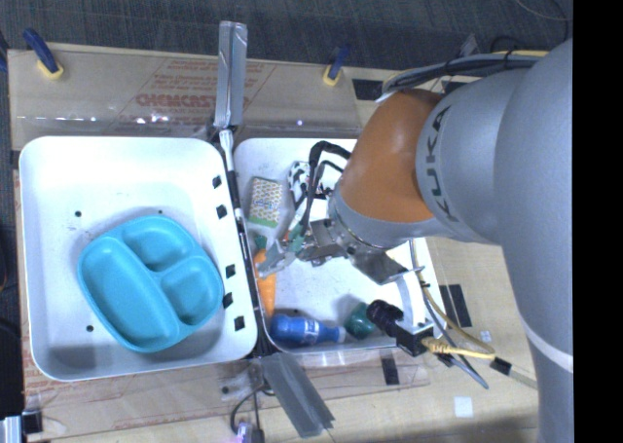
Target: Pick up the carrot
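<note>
**Camera view: carrot at the right bin's left wall, gripper low beside it**

Camera view from my station shows the carrot as a short orange piece lying in the right bin, pressed close against its left wall, just above a blue bottle that lies along the near edge. Only a small orange stretch of the carrot is visible; its upper end runs under the metal of the gripper, so I cannot judge its full length or shape.

That gripper hangs low over the same corner, right above the carrot's top end. I cannot tell how far its jaws are spread, and I see nothing clearly between them. The arm's orange band and grey body cover much of the right bin's middle and far side.

Partly hidden beside the arm are a patterned packet and a black-and-white item I cannot identify. A dark teal object sits right of the bottle. The left bin holds a blue divided plate.
</note>
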Available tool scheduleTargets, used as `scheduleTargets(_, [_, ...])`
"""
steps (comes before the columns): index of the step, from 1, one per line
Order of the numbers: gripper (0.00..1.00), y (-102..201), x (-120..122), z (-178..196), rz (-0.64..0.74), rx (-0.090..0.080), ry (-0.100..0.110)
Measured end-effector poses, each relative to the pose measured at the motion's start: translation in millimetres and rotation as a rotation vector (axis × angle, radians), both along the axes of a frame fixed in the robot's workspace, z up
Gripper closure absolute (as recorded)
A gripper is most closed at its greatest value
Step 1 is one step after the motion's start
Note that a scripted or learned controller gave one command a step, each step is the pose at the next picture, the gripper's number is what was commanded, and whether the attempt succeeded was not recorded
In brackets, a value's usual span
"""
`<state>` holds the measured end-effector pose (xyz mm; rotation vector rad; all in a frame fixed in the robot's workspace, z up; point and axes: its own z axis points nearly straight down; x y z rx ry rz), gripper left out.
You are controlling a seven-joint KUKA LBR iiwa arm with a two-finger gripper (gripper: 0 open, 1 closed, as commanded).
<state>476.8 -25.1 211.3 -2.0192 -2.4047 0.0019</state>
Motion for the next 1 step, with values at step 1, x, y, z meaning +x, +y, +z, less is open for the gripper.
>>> scheduleTargets(1, [0.0, 55.9, -1.2, -20.6, 0.06, 0.001, 0.003])
